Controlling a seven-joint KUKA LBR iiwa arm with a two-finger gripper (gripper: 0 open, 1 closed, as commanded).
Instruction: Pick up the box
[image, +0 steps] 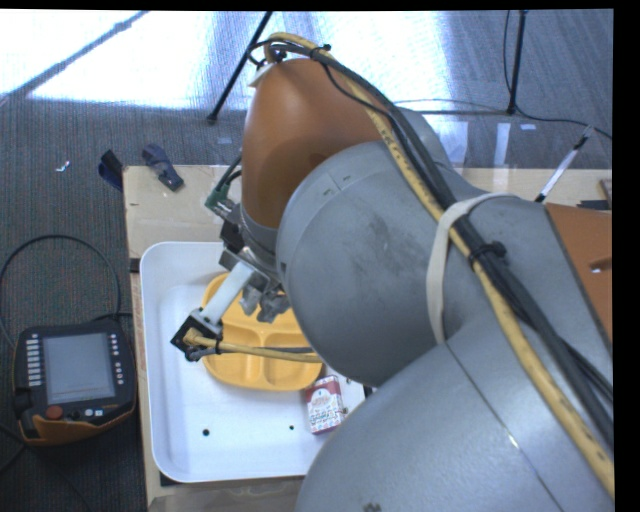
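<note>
The box (325, 404) is small, red and white, and lies in the left white bin (165, 420) toward its near right side, just off the rim of a yellow plate. My arm's bulk covers the box's right edge. My gripper (260, 299) hangs low over the yellow plate's far half, up and to the left of the box and about a hand's width from it. Nothing of the box is at the gripper.
A yellow divided plate (262, 362) fills the middle of the left bin. The grey arm covers the right bin and most of the bench. A small dark blue object (162, 167) lies by the bench's far left corner. A teach pendant (72, 372) sits on the floor at left.
</note>
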